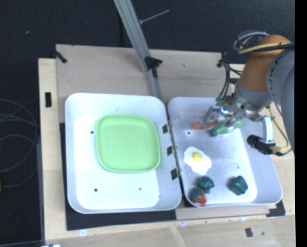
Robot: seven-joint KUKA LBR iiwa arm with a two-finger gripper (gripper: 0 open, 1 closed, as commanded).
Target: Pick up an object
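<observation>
I'm seeing the gripper (221, 118) sitting low in the upper part of the right bin (261, 187), right over a green toy vegetable (219, 130) and an orange carrot-like piece (204, 124). Can't tell how its grip is set. Fried egg toy (197, 159) is lying mid-bin; two dark green pieces (205, 183) (238, 185) near the lower edge. Green plate (128, 143) is sitting in the left bin (81, 189).

One fixed camera looks down aslant on both bins (71, 138).
</observation>
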